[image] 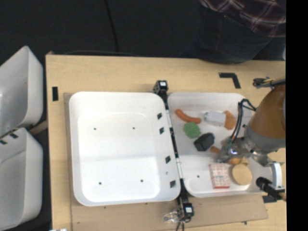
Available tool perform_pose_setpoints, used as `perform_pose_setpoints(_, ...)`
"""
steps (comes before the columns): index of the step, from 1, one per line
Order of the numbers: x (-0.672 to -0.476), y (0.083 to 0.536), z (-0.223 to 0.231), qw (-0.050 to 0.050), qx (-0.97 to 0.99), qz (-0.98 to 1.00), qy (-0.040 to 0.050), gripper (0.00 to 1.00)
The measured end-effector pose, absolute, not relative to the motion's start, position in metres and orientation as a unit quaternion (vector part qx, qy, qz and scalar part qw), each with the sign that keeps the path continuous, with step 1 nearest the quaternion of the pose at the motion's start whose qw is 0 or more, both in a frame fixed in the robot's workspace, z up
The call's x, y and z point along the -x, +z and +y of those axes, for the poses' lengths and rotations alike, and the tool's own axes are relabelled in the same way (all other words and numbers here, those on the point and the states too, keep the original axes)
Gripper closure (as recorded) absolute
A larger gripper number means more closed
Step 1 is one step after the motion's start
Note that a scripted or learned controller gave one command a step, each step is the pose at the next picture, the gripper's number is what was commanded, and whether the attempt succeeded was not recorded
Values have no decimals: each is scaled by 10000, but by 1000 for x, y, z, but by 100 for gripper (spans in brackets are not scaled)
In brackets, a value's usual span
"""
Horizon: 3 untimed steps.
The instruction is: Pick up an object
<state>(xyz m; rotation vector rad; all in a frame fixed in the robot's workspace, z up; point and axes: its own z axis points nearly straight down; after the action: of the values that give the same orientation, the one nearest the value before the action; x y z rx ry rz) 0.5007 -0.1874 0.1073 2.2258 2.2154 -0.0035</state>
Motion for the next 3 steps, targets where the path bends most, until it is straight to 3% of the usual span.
perform_pose_setpoints(1, -530, 146, -126, 22, -7043, 7099, 26, 100)
perform_pose_setpoints(2, -488, 112, -110, -12, -7075, 7067, -8, 100)
perform_pose_setpoints(3, -516, 152, -104, 22, -7060, 7082, 15, 100)
